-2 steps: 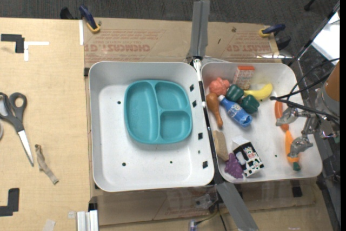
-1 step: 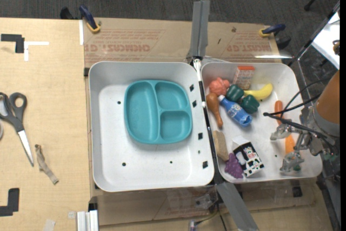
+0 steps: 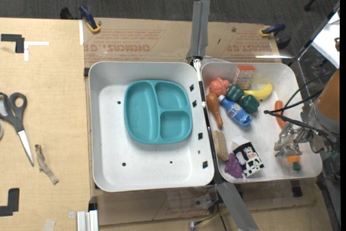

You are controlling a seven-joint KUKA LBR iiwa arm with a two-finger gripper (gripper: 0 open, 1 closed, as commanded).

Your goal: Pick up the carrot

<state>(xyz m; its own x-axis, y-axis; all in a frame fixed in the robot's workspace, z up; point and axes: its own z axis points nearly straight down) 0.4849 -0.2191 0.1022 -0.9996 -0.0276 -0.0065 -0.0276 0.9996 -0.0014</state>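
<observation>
We log the carrot (image 3: 278, 113) at 3 o'clock in the right bin (image 3: 281, 70), near its right wall. Gripper (image 3: 285, 143) hangs just below it at 4 o'clock; finger state we cannot tell. Left bin (image 3: 102, 132) holds 1 teal divided plate (image 3: 158, 111).

My gripper (image 3: 286, 143) is bare silvery metal, a small cluster of angular brackets and thin fingers with dull grey joints. Behind it my wrist (image 3: 319, 130) thickens into a grey block, blurred at the frame's edge. Above that sits my orange-brown band (image 3: 331, 100), rounded and smooth. Thin black cables (image 3: 294, 100) run out from the wrist, crossing in straight lines just beside the metalwork.
</observation>
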